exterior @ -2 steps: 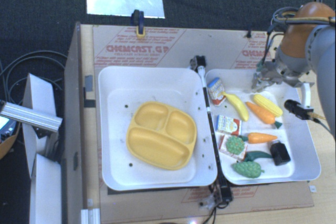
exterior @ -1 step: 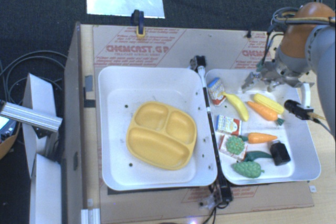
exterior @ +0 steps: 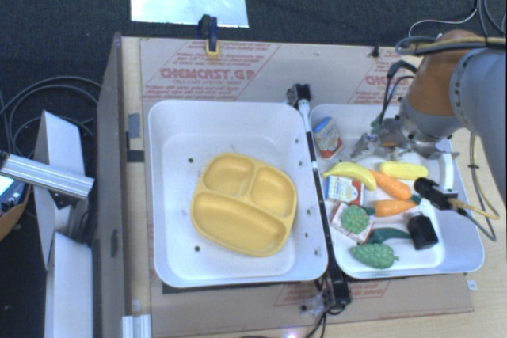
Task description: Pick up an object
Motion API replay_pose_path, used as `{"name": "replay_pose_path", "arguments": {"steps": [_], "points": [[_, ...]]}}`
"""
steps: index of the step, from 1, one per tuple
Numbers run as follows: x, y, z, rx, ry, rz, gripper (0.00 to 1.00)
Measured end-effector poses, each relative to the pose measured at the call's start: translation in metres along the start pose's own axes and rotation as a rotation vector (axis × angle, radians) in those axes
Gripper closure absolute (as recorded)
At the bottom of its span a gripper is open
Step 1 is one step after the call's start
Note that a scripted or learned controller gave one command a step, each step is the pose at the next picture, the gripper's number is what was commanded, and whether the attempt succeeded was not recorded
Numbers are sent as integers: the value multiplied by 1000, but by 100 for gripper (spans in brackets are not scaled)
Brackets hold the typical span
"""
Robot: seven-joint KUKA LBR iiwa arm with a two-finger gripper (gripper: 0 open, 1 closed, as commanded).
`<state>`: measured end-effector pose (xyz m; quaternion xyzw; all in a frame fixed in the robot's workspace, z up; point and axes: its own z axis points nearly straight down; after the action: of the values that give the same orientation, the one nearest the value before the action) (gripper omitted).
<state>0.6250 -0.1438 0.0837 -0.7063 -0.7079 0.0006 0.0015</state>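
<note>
Cardboard-topped bench (exterior: 238, 63) carried two white bins. Your gripper (exterior: 380, 140) hung over right bin's (exterior: 467, 249) far edge, finger state impossible to tell. Toy foods crowded that bin: banana (exterior: 348, 170), carrots (exterior: 388, 184). Left bin (exterior: 170, 170) held yellow tray (exterior: 244, 203).

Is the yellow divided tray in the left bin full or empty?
Empty. The yellow tray shows bare yellow compartments; the toy foods lie in the right bin.
</note>
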Motion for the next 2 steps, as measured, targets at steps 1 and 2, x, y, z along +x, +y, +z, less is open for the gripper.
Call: {"name": "replay_pose_path", "arguments": {"steps": [1,2], "points": [[7,-53,-1,-3,-2,2,0],[27,-10,-167,-25,-5,-6,0]]}}
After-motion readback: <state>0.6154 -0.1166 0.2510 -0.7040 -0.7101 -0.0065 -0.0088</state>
